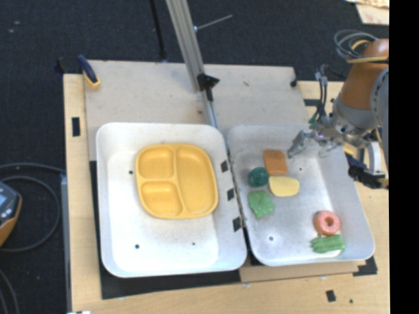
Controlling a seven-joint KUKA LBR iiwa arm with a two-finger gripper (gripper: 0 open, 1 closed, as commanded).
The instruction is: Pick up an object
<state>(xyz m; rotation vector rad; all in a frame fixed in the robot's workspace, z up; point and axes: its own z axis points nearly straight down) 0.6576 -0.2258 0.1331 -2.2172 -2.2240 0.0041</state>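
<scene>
A: Where does the gripper (306,140) sit?

B: Over the upper right part of the right-hand bin (340,182), reaching in from the right on the grey arm (360,103) with its orange band. The two fingers look spread apart, with nothing between them.

A: Which object lies nearest?

B: The orange-brown block (275,162), a toy slice of bread by the look of it. It lies just beside the fingertips, below and to the left of them in the camera view, flat on the bin floor.

A: Its long axis?

B: Roughly up and down the picture, slightly tilted. The fingers would likely have to straddle its short side.

A: Anything crowding it?

B: A pale yellow piece (284,187) touches its lower edge, and a dark green ball (258,176) sits near its lower left. The leafy green piece (261,204), pink doughnut (327,222) and green pod (327,243) lie well apart from it.

A: The other bin (118,241)?

B: It holds a yellow divided plate (177,180), far from the gripper.
</scene>
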